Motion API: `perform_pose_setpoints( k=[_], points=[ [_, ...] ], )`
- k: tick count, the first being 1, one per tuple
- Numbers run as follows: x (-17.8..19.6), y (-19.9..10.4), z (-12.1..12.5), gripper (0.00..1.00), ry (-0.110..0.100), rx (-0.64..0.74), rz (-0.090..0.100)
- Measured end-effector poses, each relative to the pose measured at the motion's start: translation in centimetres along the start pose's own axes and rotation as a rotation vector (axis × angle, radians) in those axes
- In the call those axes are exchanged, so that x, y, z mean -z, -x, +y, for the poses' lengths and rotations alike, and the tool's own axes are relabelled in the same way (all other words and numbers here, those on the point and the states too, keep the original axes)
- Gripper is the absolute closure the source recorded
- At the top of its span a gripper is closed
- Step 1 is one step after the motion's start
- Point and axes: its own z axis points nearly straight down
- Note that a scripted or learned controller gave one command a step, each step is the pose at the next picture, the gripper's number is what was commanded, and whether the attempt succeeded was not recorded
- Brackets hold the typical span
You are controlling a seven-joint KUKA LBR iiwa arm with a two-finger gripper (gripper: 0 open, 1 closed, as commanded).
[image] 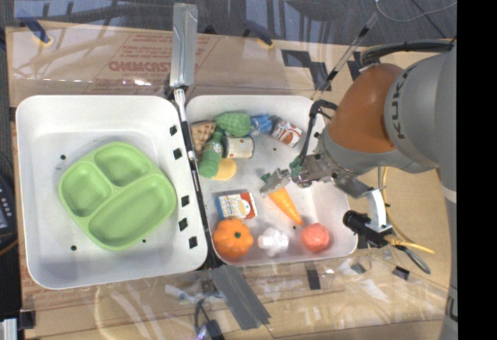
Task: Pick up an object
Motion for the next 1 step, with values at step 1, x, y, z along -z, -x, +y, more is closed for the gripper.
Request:
perform_pose_setpoints(
  k=[1],
  points=[
    [-4.61, 0.5, -0.2, 0.0, 0.003, -0.016, -0.001]
  ],
)
